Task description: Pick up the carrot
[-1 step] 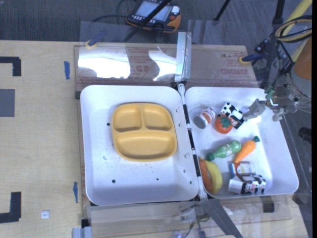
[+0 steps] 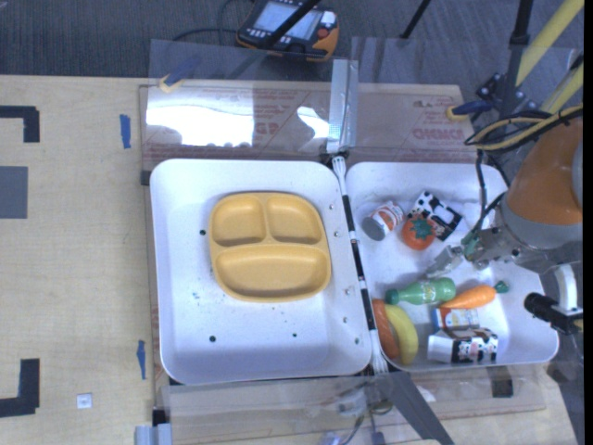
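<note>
Carrot lying in the right bin

The carrot [image 2: 475, 296] is a small orange toy with a green leafy tip at its right end, lying flat on its side and roughly level across the view, tilted slightly up toward the right; it rests in the lower middle of the right bin, its narrow left end touching or just beside a green bottle

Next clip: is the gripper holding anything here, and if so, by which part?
Nothing is held. The gripper hangs over the right bin, just above the green bottle. The carrot lies apart from it on the bin floor, ungrasped.
</note>
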`<state>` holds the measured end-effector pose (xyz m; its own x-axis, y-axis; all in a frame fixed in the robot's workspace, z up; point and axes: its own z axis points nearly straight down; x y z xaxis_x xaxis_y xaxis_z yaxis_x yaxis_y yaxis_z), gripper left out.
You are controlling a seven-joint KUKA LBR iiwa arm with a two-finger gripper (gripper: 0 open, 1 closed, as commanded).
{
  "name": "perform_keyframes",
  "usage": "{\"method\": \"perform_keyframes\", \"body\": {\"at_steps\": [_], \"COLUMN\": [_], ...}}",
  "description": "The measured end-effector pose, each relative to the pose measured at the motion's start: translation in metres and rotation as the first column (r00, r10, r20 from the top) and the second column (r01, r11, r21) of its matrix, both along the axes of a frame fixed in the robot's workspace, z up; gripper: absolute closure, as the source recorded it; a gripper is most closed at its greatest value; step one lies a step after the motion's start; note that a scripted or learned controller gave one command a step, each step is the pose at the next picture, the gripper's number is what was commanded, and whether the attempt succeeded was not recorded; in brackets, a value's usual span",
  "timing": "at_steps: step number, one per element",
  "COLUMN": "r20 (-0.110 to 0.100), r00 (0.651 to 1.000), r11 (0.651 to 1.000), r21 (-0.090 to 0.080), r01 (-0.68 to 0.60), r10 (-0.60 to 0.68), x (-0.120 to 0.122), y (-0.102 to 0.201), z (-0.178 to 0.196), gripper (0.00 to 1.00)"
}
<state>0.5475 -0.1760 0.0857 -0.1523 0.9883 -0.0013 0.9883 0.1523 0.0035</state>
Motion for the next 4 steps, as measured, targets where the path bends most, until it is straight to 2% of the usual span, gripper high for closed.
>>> {"method": "perform_keyframes", "body": {"at_steps": [1, 2, 3, 4], "r20": [-0.003, 0.002, 0.0, 0.008], "r00": [1.0, 0.999, 0.965, 0.965], "r11": [1.0, 0.999, 0.965, 0.965], "r21": [0.003, -0.001, -0.001, -0.005], "r01": [-0.016, 0.041, -0.263, -0.261], "r10": [0.016, -0.041, 0.263, 0.261], "x": [-0.065, -0.05, -0.067, -0.064], "y": [-0.023, 0.006, -0.03, -0.03], "z": [0.0, 0.0, 0.0, 0.012], "gripper": [0.0, 0.0, 0.0, 1.0]}}
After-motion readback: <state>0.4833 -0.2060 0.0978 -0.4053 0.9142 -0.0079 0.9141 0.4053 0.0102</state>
